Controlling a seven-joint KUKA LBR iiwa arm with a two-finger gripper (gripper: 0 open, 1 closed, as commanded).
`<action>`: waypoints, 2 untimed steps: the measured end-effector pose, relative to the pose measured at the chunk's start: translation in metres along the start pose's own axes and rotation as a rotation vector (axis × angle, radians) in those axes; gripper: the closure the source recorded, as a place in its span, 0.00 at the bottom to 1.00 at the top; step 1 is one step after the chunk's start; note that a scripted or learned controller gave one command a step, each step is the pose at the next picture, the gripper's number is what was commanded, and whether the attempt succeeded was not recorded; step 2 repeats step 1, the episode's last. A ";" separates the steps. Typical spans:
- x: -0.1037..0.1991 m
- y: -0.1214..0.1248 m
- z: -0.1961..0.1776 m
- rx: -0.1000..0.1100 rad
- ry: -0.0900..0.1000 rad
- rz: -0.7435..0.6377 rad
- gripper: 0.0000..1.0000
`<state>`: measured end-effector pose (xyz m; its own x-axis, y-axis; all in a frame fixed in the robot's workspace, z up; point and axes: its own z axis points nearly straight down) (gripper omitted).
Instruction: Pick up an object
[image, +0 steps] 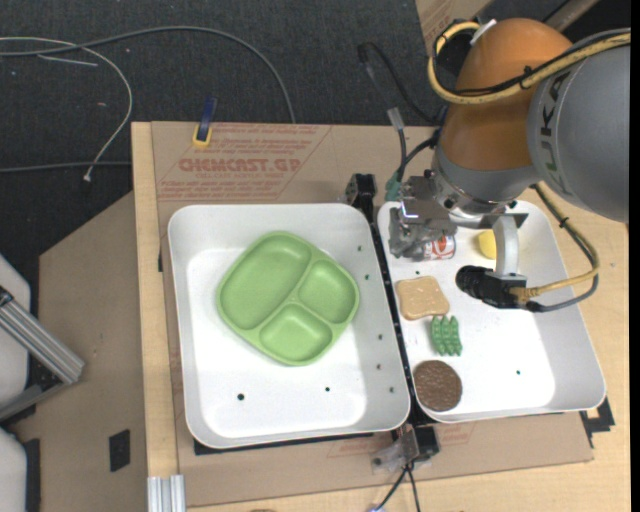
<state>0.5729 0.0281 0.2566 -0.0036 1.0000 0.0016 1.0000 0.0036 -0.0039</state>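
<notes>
the arm (560, 110) is seen reaching in from the upper right, grey, with its orange band bent downward above the wrist. the gripper (412, 238) is pointed down at the far left of the right bin, its metal parts seen from above.

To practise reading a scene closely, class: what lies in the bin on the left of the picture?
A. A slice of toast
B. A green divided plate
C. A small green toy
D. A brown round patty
B: the green divided plate lies alone in the left bin, while the toast slice, brown patty and small green toy all lie in the right bin.
</notes>
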 end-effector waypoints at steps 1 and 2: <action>0.044 -0.027 0.019 0.002 0.001 -0.001 1.00; 0.044 -0.027 0.019 0.002 0.001 -0.001 1.00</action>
